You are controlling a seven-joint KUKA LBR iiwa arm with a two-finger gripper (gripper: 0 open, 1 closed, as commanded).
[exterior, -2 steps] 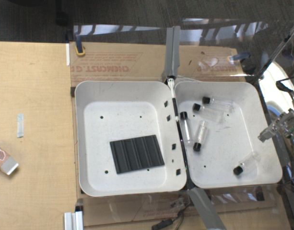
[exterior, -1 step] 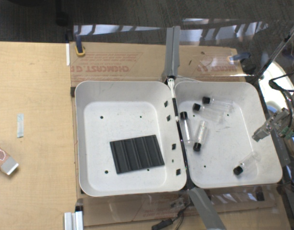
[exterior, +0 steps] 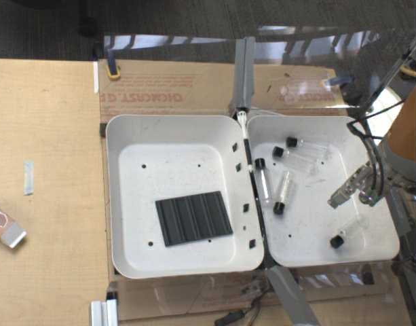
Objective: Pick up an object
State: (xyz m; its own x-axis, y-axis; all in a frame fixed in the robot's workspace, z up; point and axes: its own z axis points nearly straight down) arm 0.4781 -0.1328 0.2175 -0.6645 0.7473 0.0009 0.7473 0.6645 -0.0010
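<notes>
Bench (exterior: 45,128): tan wood, carrying a brown cardboard sheet (exterior: 194,90) under both bins; its red print reads mirrored and I can only partly make it out.
Left bin (exterior: 119,182): shallow, white, holding one black ribbed panel (exterior: 194,218), long axis running left to right with a slight tilt.
Right bin (exterior: 309,253): white, holding several clear vials with black caps.
My arm (exterior: 404,138): enters from the right, cut off by the frame edge.
My tool (exterior: 349,190): low over the right bin's right side; nothing shows between the fingers, and I cannot tell whether they are spread or closed.
Vials: two (exterior: 263,178) (exterior: 283,192) lie near the divider, long axes roughly near-to-far; two (exterior: 304,157) toward the far wall; one (exterior: 346,233) just below my tool, cap toward the lower left.
Labels on vials: too small to read.
</notes>
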